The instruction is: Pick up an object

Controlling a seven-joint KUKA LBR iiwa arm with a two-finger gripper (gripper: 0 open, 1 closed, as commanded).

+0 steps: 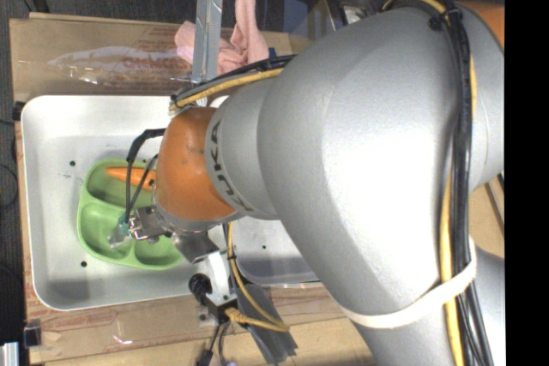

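Arm (360, 150) fills the near field, reaching in from the right and angled down into the left white bin (43, 150). Its orange wrist band (184, 167) sits directly above the bin's contents, so the gripper (129, 227) is largely masked; cannot tell its state. Beneath it: a green divided tray (99, 227), with an orange carrot-like piece (124, 176) in its upper compartment, the likely target. Farther off, outside the bin, pink cloth (236, 43) lies on the bench.
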